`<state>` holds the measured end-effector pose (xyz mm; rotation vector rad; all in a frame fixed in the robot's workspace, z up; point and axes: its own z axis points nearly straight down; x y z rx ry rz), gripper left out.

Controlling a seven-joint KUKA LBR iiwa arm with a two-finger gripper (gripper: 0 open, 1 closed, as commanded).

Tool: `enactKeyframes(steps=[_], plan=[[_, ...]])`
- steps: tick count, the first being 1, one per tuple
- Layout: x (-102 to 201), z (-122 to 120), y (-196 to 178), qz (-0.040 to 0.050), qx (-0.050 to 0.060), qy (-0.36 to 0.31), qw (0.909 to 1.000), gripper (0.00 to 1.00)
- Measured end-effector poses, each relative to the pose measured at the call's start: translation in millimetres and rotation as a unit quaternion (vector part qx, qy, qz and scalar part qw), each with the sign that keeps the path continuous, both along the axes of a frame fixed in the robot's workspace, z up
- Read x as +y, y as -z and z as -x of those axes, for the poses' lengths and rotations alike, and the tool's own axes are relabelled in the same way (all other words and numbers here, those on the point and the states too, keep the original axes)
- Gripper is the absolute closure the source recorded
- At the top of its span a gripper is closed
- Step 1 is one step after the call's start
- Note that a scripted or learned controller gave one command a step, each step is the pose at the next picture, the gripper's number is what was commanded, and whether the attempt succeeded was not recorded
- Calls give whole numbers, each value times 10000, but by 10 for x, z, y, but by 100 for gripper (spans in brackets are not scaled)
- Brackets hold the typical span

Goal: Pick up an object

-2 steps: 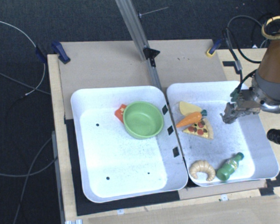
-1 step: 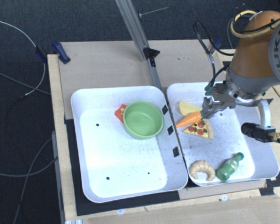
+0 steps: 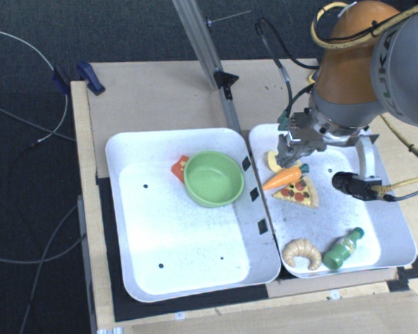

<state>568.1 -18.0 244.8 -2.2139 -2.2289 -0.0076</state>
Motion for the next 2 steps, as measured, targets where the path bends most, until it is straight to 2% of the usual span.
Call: enactKeyframes(steps=[1, 2], plan=[[429, -252, -19, 4, 2, 4, 10000, 100], [1054, -446, 31, 1, 7, 0, 10000, 100]])
